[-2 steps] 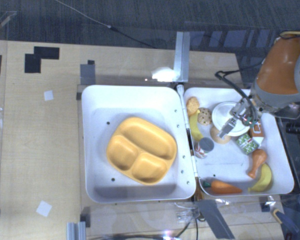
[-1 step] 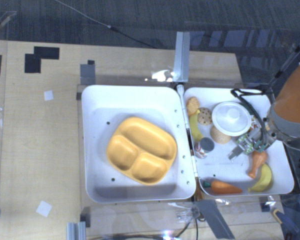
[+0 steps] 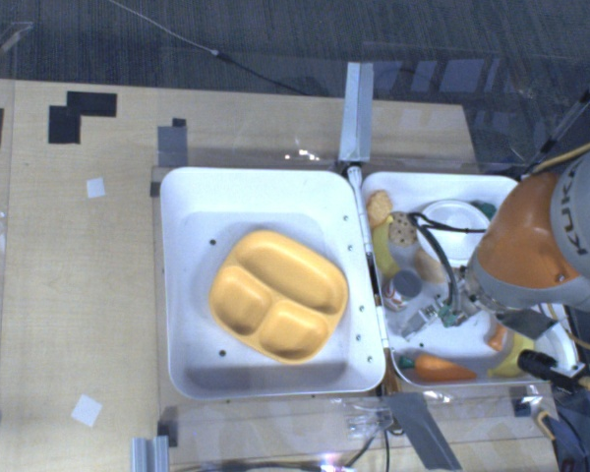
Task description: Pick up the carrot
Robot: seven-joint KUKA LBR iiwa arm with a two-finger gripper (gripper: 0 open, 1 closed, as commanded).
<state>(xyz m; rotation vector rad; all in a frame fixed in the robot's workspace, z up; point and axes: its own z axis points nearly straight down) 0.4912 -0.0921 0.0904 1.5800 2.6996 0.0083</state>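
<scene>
The carrot (image 3: pixel 442 368) is orange with a paler tip and lies flat along the near wall of the right bin (image 3: pixel 442 180). My gripper (image 3: pixel 420 315) reaches in from the right and hangs low over the bin's left half, a little above and left of the carrot. Grey parts and cables clutter the gripper's tip. I see nothing of the carrot within it. The arm's orange band (image 3: pixel 526 244) covers much of the bin's right side.
The left bin (image 3: pixel 177 293) holds a yellow divided plate (image 3: pixel 277 293). The right bin also has a round biscuit (image 3: pixel 379 205), a yellow banana-like piece (image 3: pixel 382 251), a white bowl (image 3: pixel 457 214), and small orange (image 3: pixel 497 338) and yellow (image 3: pixel 511 362) items beside the carrot.
</scene>
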